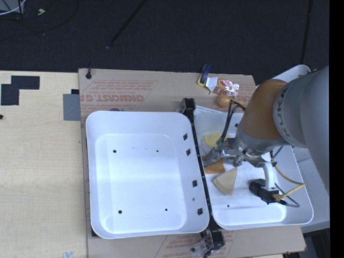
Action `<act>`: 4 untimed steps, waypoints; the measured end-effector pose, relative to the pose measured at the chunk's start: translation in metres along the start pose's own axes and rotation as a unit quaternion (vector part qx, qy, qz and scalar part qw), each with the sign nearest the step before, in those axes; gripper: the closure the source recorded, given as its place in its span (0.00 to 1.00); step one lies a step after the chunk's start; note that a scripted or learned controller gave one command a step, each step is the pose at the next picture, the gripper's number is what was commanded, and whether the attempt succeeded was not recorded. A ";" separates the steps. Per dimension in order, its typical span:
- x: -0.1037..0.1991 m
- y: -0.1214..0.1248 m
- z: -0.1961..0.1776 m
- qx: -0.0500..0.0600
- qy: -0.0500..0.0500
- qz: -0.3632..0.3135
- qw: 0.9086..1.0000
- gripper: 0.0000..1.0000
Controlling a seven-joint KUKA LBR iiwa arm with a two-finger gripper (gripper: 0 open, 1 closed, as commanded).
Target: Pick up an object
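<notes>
The light is even and rather soft, coming from above, so the two white bins are the brightest parts: the left bin (141, 173) is nearly washed out on its floor, with only a pale grey shade along its inner walls. The arm (293, 117) throws a weak shadow on the right bin (301, 208), and the area behind the far edge of the bench (37, 160) is very dark with almost no detail. The picture is low in sharpness and a little grainy, and small things look blurred.
</notes>
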State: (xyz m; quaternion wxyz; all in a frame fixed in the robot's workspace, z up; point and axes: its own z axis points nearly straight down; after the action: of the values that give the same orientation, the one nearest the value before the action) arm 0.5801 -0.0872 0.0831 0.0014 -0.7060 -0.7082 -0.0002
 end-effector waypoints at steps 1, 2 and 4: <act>-0.004 0.000 -0.018 0.000 0.000 0.004 1.000 1.00; -0.005 -0.001 -0.027 0.001 0.000 0.006 1.000 1.00; -0.042 -0.055 -0.004 0.001 0.000 0.004 1.000 1.00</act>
State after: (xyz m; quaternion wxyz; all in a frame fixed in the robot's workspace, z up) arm 0.5247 -0.1294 0.0872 0.0017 -0.7086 -0.7056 0.0004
